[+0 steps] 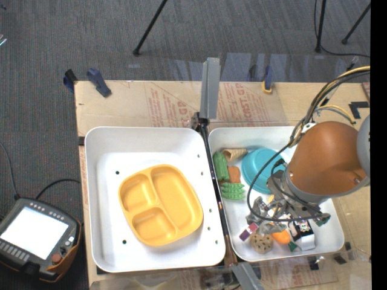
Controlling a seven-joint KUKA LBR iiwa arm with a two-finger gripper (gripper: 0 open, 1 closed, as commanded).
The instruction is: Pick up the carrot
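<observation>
The carrot (281, 237), a small bright orange piece, lies near the front of the right bin (335, 237), partly hidden by the gripper's metal parts. My gripper (273, 217) hangs low over that bin, just above and slightly left of the carrot. The arm's orange band (326, 159) hides the bin's right half. I cannot see anything held between the fingers.
Around the carrot lie a brown cookie (262, 242), a purple piece (245, 234) and a white block (303, 233). A teal plate (260, 165), green toy vegetables (228, 183) and a beige cone (236, 154) fill the bin's left part. A yellow divided plate (160, 204) sits in the left bin (100, 162).
</observation>
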